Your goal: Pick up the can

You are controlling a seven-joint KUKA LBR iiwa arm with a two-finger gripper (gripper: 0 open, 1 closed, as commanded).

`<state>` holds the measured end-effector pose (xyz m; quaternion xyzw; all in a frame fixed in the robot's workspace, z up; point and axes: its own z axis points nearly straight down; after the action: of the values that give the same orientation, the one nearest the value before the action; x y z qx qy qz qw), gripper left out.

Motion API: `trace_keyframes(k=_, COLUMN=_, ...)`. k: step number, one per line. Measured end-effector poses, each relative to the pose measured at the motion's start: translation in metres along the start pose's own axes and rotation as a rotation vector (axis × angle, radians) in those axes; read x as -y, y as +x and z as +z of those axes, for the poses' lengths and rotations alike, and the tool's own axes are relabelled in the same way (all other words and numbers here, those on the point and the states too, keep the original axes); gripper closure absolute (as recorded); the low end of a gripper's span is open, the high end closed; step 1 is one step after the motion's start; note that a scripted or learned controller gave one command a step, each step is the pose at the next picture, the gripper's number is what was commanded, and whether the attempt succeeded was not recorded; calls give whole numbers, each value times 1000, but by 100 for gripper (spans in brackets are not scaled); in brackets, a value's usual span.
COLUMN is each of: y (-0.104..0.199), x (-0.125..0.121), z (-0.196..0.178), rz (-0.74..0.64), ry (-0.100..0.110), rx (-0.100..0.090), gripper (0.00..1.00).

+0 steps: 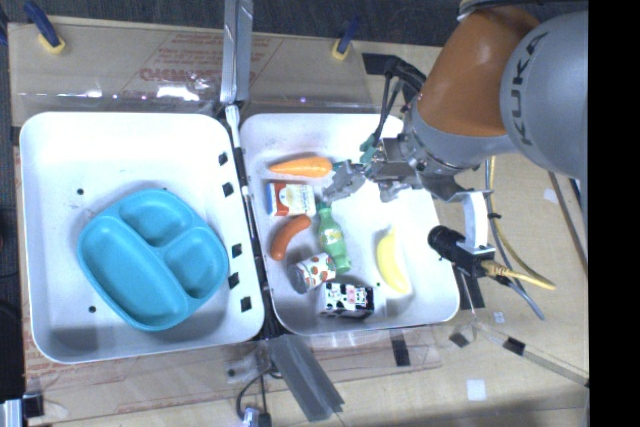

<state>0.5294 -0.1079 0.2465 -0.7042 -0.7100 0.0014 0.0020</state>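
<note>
Gripper (347, 181) sits over the upper middle of the right white bin (440, 305), metal fingers pointing toward camera-left, close to the tip of the orange carrot (300, 167). Fingers look slightly parted with nothing between them, though detail is small, so low confidence on exact opening.

The can: best candidate is the small red-and-white printed can (316, 270) lying on its side in the lower middle of the same bin. It is well clear of the gripper, down-frame from it.

Clutter around it is the problem:
- black-and-white cow-pattern carton (348, 299) touching or just beside it on the lower right
- green plastic bottle (330, 240) just above it, nearly touching
- reddish-brown sausage (290, 235) just to its upper left
- yellow banana (391, 262) near, to the right
- red-and-white juice box (291, 199) further up

Left bin (40, 215) holds a blue divided plastic plate (150, 258), not relevant.

Risks, my read:
- fingers descend onto the bottle or carton, not the can, since gaps are tight
- can is on its side, so it may roll out of a pinch
- the gripper is nearest the carrot; closing here grabs the wrong item or air
</note>
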Motion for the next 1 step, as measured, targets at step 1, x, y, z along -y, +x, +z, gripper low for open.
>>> trace_keyframes(k=1, y=46, x=53, z=56, rz=-246, ry=0, rx=0, gripper=0)
